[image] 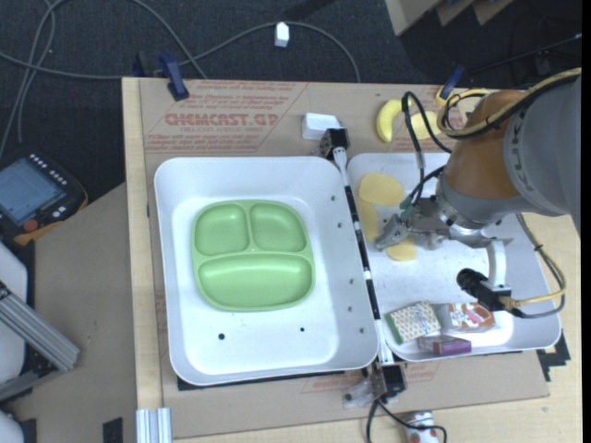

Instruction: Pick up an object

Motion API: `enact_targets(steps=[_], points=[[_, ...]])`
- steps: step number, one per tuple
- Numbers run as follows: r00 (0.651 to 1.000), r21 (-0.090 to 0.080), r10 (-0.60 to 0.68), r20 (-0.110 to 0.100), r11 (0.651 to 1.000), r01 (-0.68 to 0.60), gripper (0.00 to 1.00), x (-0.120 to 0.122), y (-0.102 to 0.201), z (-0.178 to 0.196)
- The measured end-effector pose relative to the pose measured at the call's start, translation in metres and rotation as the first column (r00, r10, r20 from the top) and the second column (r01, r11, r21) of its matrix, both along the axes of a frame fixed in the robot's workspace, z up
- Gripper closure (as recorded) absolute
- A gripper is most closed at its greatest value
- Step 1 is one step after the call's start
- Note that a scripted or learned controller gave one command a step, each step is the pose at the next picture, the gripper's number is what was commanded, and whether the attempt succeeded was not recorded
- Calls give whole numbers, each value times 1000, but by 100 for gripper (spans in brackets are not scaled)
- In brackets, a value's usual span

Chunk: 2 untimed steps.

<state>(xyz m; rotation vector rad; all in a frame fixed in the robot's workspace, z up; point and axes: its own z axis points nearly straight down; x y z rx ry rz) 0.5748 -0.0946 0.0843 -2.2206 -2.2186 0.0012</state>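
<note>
My gripper (395, 233) hangs low over the left part of the right bin (526, 247), at the end of the grey arm with the orange band. It sits between two yellow things: a pale yellow round piece (378, 190) just behind it and a smaller yellow lump (403, 251) right under its tip. Whether it touches the lump cannot be made out. Near the bin's front edge lie a checkered packet (413, 321), a red and white packet (471, 316) and a purple tube (444, 345).
The left bin (185, 340) holds a green divided plate (252, 254). A yellow banana (389, 120) lies on the bench behind the right bin. The ridge between the two bins runs close to the gripper's left.
</note>
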Motion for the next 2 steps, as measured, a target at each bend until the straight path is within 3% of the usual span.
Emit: enact_targets(steps=[1, 2], points=[[1000, -1, 1, 4, 1000, -1, 0, 13, -5, 0], [1000, -2, 2, 3, 1000, -2, 0, 92, -2, 1]])
